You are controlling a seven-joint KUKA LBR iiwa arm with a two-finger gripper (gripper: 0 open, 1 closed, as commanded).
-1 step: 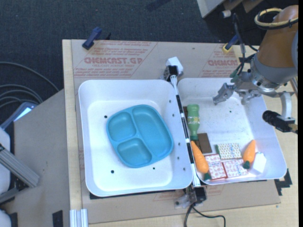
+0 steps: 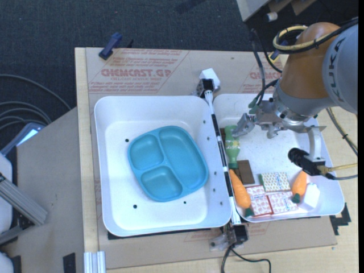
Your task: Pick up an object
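Observation:
My gripper (image 2: 259,124) hangs over the far part of the right bin (image 2: 333,201), under the grey wrist with its orange band. Just to its left, a green item (image 2: 230,134) lies against the bin's left wall, with a pale green piece (image 2: 233,150) below it. A brown block (image 2: 245,171) sits nearer the front. One orange carrot (image 2: 240,190) lies along the left wall and a second carrot (image 2: 298,186) lies at the right. Several patterned cards (image 2: 276,181) cover the front of the bin, next to a white block (image 2: 311,197).
The left bin (image 2: 108,152) holds a blue divided plate (image 2: 166,162). A divider rail with a white clip (image 2: 208,79) runs between the bins. A blue clip (image 2: 110,45) lies at the bench's far left corner. Cables trail along the floor at the left.

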